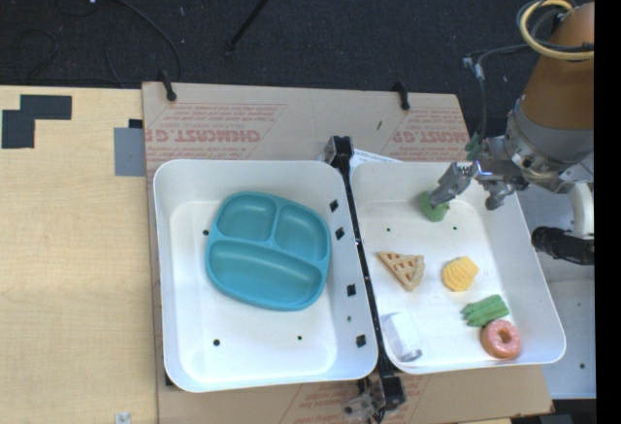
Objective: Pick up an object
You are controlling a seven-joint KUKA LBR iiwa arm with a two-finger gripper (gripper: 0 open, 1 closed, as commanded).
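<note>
My gripper hangs over the back of the right bin, its two fingers spread apart and open. A small green object lies on the bin floor right at the tip of the left finger, outside the gap between the fingers; nothing is between them. Closer to the front lie a waffle wedge, a yellow corn piece, a green vegetable and a pink donut. A small clear cup lies at the front left corner.
The left bin holds a teal divided plate. A black divider rail runs between the bins. The grey arm with its orange band rises at the right edge.
</note>
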